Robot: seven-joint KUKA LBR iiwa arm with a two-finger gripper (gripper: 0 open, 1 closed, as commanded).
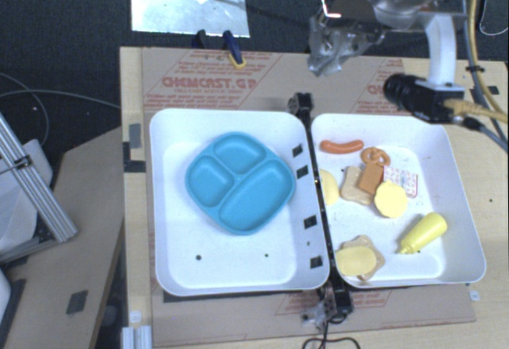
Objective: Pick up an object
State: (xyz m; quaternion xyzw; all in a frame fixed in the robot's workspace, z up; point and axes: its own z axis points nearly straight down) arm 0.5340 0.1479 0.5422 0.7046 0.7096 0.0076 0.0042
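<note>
You had the gripper (pixel 330 53) parked high above the bins' far edge, carrying nothing, its opening beyond telling, so the food in the right bin (pixel 457 180), hotdog (pixel 342 146) included, lay unobstructed for choosing.

The cardboard sheet (pixel 208 77) reads "CHEMCAST GP" (red print).

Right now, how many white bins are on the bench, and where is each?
2. The left bin holds the blue divided plate. The right bin touches it along the middle and holds the toy foods, the hot dog among them. None seems hidden.
</note>
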